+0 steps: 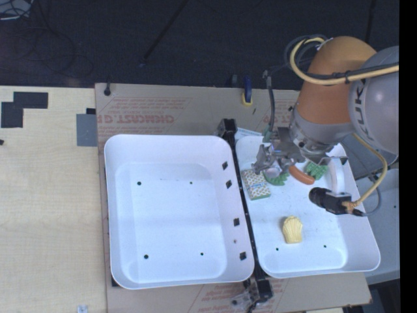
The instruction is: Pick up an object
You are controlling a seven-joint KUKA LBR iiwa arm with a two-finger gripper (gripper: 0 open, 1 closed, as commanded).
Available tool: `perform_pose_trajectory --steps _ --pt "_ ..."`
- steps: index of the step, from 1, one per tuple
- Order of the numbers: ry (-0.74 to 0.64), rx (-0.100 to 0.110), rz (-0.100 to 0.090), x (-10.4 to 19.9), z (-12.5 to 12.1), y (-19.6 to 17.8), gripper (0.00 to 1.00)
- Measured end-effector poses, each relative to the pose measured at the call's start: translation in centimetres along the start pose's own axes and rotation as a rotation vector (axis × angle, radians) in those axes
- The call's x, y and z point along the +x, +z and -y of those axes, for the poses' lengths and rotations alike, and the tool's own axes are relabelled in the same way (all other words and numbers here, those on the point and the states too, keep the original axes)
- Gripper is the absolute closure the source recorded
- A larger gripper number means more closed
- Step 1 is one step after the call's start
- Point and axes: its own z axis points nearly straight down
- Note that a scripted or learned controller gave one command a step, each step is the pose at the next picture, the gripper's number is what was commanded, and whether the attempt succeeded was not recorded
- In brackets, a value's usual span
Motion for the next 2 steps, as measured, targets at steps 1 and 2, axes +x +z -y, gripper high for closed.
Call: perform_pose_trajectory --steps 1,2 --pt "-0.001 -0.01 0.001 -3.7 -4.3 -5.6 1.0" --pt "-0.007 -0.002 -0.002 2.3 -0.5 -7.1 1.0"
